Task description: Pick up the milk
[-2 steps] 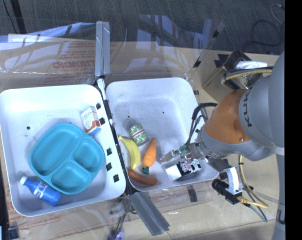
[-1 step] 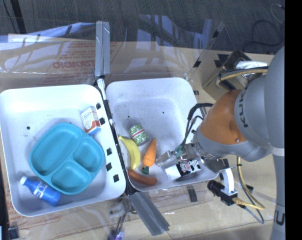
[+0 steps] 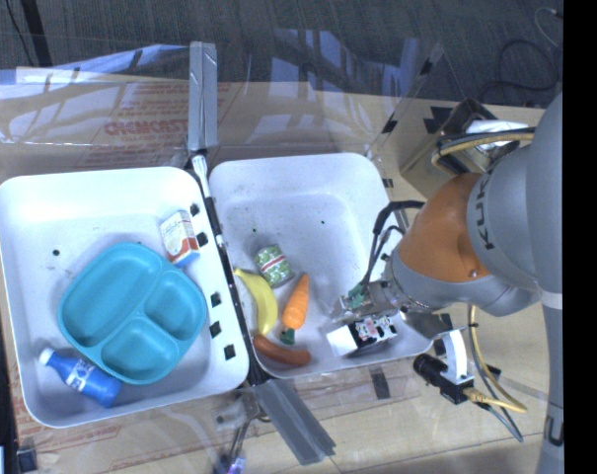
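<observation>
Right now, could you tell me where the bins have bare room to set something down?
Right bin: back half, above the green can. Left bin: strip above the blue plate. Crowded: right bin's front, around banana, carrot and tool.

my grey arm (image 3: 520,220) cut at right edge, white-and-red milk carton (image 3: 178,235) label unreadable, blue plastic bottle (image 3: 81,377) partly under teal divided plate (image 3: 130,309)

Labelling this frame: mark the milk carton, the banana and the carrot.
milk carton (image 3: 178,234), camera view, middle of its front label
banana (image 3: 262,304), camera view, middle of its yellow curve
carrot (image 3: 296,303), camera view, middle of its orange body
</observation>
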Available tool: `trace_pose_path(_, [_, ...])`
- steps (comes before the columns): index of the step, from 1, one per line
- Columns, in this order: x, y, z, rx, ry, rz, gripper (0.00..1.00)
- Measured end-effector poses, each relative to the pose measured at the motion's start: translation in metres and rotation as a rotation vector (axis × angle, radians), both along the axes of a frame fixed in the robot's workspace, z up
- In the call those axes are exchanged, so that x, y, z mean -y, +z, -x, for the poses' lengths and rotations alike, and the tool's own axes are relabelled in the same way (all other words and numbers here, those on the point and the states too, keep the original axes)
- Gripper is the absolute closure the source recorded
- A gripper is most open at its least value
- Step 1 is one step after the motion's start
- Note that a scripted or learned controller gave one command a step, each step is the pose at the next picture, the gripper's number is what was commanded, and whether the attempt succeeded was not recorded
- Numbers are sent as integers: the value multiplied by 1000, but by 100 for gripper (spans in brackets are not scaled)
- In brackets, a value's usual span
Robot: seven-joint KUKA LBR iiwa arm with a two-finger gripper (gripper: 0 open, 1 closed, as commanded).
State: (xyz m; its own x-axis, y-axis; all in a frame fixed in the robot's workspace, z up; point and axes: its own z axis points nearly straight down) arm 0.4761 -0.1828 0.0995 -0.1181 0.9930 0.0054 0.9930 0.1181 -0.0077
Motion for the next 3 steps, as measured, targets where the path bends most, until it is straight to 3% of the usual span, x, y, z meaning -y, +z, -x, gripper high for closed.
trace_pose_path(1, [0, 0, 0, 0, 0, 0, 0])
trace_pose_path(2, [0, 0, 0, 0, 0, 0, 0])
trace_pose_path(3, [26, -8, -1, 8, -102, 5, 0])
